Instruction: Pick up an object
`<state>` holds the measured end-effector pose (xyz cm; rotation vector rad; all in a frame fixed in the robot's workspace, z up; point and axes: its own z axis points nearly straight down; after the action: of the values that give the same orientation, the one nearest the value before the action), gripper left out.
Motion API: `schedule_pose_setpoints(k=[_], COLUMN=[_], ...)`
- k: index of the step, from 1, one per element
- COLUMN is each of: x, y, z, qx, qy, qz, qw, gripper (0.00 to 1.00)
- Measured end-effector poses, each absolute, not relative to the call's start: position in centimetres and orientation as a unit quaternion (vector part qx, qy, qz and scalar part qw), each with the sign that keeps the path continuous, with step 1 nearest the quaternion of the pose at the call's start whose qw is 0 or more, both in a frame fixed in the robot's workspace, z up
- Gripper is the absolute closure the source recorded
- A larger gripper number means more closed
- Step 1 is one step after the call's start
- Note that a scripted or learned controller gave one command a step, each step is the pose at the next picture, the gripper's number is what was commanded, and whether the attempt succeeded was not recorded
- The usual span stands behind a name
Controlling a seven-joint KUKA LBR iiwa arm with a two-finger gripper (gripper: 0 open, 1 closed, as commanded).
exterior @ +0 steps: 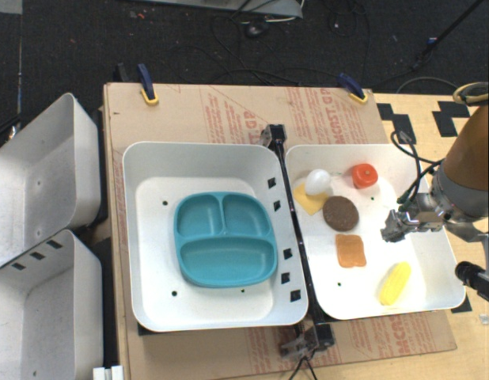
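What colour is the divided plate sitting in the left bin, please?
The divided plate is teal blue, seen clearly in the camera view.

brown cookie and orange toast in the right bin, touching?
Apart. The camera view shows a strip of white bin floor between the brown cookie and the orange toast below it.

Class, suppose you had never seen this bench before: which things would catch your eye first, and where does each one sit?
The teal divided plate stands out most, lying alone in the left bin. Next come the bright play foods in the right bin: a red piece at the back, a brown disc in the middle, and a yellow corn cob at the front. The arm's hand hovers over that bin's right side.
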<state>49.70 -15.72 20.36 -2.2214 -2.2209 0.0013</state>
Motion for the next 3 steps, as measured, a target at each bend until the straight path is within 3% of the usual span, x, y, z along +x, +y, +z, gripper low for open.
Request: schedule_pose_setpoints(k=[2,3], x=[51.0,53.9], y=[-5.4,-0.2], z=[20.4,20.8], qx=[-0.704,-0.704], qy=[-0.71,-0.71], qz=[-0.0009,-0.0011], qw=[0.0,0.0], gripper=[1.0,1.0])
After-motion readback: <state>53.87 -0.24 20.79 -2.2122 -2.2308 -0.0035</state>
